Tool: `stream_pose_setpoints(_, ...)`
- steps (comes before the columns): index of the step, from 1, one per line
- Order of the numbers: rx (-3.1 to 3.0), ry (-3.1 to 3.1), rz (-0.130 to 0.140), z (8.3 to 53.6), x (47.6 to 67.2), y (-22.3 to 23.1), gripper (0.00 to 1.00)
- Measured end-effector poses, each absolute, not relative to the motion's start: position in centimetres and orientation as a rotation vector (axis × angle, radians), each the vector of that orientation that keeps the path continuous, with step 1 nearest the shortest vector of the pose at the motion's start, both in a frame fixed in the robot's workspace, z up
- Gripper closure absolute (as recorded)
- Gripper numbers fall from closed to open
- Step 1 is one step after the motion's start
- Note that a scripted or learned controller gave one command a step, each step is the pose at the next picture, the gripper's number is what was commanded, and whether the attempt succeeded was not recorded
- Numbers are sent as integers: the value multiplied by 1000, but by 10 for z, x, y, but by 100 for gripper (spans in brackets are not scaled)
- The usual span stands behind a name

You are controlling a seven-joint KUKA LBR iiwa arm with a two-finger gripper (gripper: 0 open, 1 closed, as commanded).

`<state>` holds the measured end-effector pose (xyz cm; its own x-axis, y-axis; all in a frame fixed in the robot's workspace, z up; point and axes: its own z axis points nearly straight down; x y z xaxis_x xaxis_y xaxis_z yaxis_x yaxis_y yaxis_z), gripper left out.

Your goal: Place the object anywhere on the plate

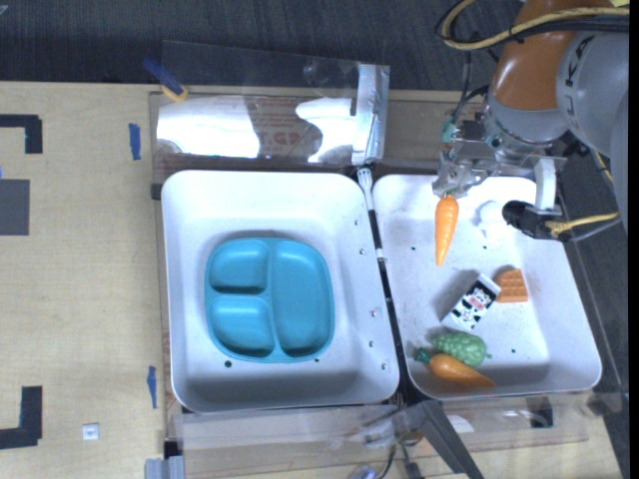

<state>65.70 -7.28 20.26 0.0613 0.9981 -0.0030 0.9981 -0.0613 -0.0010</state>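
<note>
Carrying the carrot [445,228] across well means lifting it high enough to pass the rims between the 2 bins, then travelling left until it hangs over the blue plate [270,297], which sits in the middle of the left bin [180,228]. I judge a slow move best, since the carrot dangles point-down and could swing or slip. My gripper [454,180] sits up and to the right of the plate, over the right bin [569,307], and its jaws are nearly closed, pinching the carrot's top end.
</note>
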Motion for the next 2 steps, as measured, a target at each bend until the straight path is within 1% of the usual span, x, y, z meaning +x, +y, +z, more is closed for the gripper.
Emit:
stream_pose_setpoints(1, 2331, 2114, -6, 183, 578, -4, 100)
stream_pose_setpoints(2, 2271, 2148, -1, 167, 572, 41, 100)
